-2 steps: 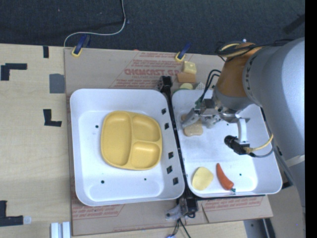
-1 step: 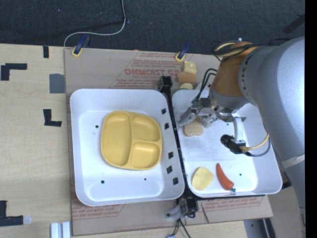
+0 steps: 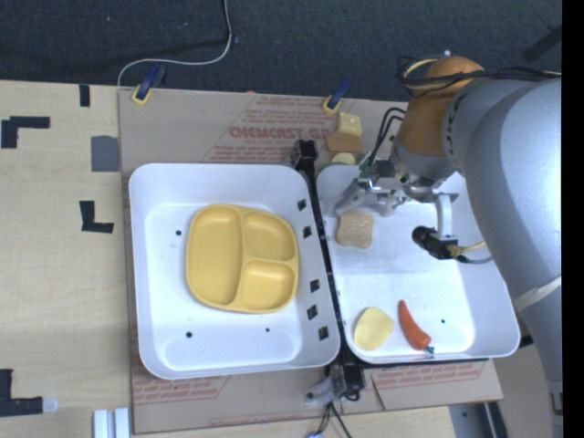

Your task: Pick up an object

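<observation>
My hand hangs low over the far-left corner of the right bin, its grip unreadable from here, with the tan bread-like piece lying just below it, while a yellow chip and an orange carrot rest well apart near the front.

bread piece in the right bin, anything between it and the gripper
Nothing visible. The gripper hangs just above the bread piece, with bare bin floor around it; the potato chunk and carrot lie far off near the front wall.
</observation>
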`<state>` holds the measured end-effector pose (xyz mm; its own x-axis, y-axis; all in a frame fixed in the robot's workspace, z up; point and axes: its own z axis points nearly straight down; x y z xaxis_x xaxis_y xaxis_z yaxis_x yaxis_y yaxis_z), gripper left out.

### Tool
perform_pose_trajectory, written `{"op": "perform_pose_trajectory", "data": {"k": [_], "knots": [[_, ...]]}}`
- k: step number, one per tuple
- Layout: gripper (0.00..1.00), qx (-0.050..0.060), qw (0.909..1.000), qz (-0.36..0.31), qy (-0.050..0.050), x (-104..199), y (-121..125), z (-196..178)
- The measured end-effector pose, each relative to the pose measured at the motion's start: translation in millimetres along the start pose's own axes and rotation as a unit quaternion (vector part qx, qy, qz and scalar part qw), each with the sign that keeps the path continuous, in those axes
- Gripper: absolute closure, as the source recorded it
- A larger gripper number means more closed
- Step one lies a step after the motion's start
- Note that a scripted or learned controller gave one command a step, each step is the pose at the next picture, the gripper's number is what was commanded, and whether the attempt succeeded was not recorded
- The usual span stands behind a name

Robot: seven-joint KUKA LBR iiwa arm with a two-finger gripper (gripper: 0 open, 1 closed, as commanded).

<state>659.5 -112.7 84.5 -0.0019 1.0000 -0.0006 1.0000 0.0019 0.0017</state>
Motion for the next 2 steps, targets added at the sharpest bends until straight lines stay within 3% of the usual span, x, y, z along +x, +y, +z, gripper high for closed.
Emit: {"op": "perform_pose_trajectory", "data": {"k": [1,2], "knots": [[0.0,0.001,1.0,0.001,0.0,12.7,-20.1,-0.3],[0.0,0.001,1.0,0.0,0.0,13.5,-9.3,0.1]]}}
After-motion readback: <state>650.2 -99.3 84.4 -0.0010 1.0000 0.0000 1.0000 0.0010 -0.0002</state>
